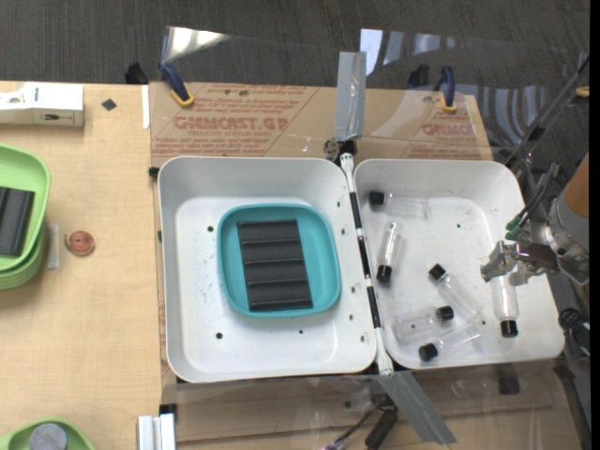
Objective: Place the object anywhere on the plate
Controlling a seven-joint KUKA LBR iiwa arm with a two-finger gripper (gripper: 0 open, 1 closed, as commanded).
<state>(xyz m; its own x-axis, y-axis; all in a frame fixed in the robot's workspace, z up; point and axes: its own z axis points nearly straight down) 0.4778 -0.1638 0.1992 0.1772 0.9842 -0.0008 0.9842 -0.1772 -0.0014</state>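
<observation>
- The arm (574, 216) is running off the right edge, wrist alone showing.
- The end effector (502, 261) is blurring; its grip is too small to tell.
- The green tray (28, 216) is being cut by the left edge.
- The clear vials (424, 322) are fading into the bin (469, 181).

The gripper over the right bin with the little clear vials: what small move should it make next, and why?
Probably a short drop straight down. The gripper hangs at the right side of the right bin, just above a clear black-capped vial, while the teal plate sits in the left bin, still without a vial on it.
</observation>
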